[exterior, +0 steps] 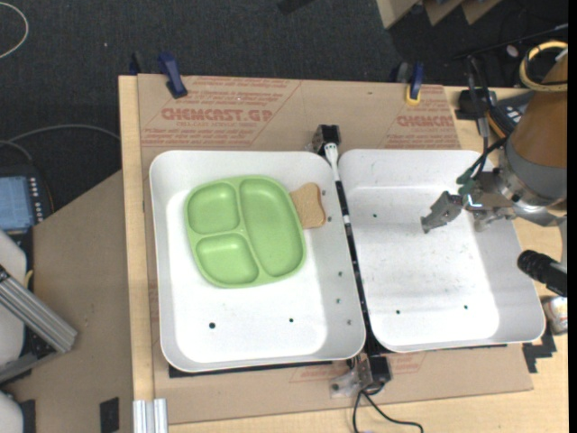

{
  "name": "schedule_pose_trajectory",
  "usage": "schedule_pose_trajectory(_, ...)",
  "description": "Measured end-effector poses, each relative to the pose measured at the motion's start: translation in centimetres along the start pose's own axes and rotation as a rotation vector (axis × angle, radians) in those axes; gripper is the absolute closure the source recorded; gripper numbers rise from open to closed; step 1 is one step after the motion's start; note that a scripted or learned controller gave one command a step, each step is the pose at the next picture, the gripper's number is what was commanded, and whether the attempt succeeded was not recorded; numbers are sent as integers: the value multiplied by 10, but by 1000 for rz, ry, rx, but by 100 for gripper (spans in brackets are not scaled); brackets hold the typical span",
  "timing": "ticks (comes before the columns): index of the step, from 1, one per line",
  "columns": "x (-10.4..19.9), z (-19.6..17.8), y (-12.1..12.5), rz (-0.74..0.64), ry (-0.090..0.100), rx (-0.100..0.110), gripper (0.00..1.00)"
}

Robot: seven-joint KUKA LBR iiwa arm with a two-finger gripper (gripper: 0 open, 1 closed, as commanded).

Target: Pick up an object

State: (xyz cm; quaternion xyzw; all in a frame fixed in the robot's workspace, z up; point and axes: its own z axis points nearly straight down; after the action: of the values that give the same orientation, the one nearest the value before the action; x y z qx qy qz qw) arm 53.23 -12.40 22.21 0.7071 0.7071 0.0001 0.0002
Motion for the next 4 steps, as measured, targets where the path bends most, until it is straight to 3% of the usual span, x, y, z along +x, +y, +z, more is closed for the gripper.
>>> schedule_pose_trajectory(1,18,-187,9,-4,-4,-21,0)
schedule_pose_trajectory(2,14,-323,-49,-1,-3,-20,0)
schedule_pose_trajectory(3,15,-325,-46,-2,-3,-6,100)
schedule_pose_trajectory(4,62,-213,-54,-4,2,13,100)
